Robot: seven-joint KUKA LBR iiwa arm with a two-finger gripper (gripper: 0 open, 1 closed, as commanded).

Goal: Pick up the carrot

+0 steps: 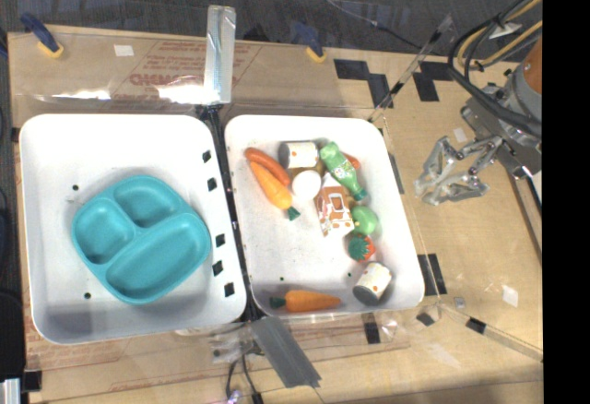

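Note:
An orange carrot [271, 181] with a green stem end lies tilted in the upper left of the right bin [396, 208], with a redder carrot-like piece [261, 157] touching its far side. A second orange carrot [310, 302] lies flat along that bin's front wall. My gripper [441, 176] hangs over the bare bench to the right of the right bin, well apart from both carrots. Its fingers look spread open with nothing between them.
The right bin also holds a white roll [300, 154], a green bottle [342, 168], a white ball [306, 184], a small carton [334, 212], green and red pieces [364, 232] and a can [372, 282]. A teal divided plate [138, 236] sits in the left bin [46, 162].

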